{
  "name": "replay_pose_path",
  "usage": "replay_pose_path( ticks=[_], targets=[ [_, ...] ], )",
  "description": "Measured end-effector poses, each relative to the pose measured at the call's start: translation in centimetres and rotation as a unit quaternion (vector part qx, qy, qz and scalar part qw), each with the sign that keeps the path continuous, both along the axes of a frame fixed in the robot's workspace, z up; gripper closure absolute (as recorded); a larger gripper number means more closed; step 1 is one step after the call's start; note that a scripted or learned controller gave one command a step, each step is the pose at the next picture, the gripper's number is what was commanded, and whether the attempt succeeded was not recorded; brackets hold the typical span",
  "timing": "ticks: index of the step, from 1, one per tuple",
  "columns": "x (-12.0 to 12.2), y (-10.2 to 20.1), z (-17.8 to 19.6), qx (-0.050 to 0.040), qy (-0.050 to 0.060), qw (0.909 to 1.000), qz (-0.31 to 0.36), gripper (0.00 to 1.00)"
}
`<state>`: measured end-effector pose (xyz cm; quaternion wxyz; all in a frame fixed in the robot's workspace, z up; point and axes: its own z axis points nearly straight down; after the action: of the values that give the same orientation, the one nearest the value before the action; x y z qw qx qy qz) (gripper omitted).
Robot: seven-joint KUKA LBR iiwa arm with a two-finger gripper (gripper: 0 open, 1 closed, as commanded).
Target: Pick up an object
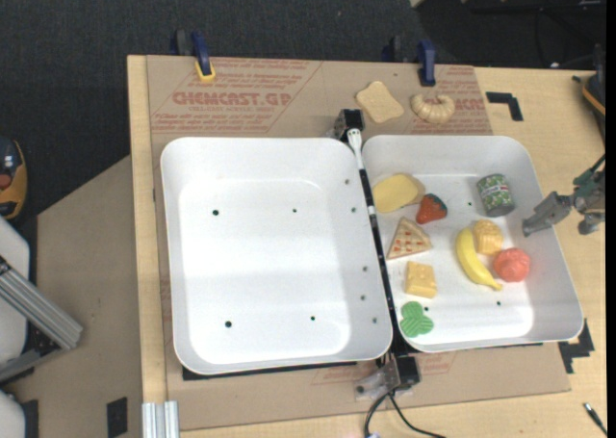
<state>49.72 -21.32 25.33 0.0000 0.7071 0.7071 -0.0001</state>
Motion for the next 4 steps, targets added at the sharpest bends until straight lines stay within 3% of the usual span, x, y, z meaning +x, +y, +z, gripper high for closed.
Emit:
replay_pose_path(
  ticks=[1,2,3,4],
  targets=[
    [5.7,-0.1,-17.2,0.0053,-0.001,1.0000,0.003,0.00],
    [5.5,-0.3,-16.8,0.0031,-0.001,1.0000,0.002,0.00],
    [17.2,-0.2,-16.9,0.0088,0.006,0.9999,0.003,0.00],
    [10.8,-0.6,-16.7,0.0047,0.000,1.0000,0.001,0.00]
  ],
)
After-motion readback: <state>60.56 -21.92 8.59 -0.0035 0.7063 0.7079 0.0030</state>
